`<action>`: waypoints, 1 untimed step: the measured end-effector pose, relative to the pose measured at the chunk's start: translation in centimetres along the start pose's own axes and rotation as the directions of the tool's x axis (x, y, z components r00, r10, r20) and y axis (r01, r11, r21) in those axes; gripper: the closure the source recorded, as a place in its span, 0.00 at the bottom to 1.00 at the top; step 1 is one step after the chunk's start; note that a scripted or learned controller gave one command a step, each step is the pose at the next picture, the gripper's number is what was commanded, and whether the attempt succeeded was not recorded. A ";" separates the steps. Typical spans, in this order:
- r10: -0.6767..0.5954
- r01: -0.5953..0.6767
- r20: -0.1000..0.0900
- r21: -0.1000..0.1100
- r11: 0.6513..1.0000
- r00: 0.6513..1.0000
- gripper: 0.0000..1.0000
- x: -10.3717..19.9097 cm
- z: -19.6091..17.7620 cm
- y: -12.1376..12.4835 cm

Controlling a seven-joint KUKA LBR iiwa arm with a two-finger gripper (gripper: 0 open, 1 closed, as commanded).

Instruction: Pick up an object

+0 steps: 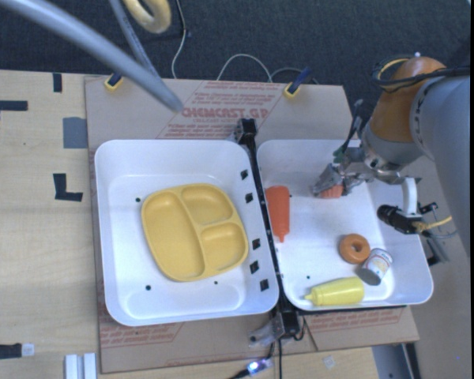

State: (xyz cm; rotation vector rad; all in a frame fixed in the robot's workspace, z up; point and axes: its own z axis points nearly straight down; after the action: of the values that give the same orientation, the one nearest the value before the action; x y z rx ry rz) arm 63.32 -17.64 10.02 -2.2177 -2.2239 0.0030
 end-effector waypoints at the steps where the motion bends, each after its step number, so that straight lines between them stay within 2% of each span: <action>1: 0.001 -0.001 0.000 -0.007 1.000 1.000 1.00 -0.3 -6.3 0.2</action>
State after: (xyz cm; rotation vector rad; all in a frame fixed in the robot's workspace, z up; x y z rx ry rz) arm 63.51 -17.89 16.36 -2.2228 -2.2258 -0.0040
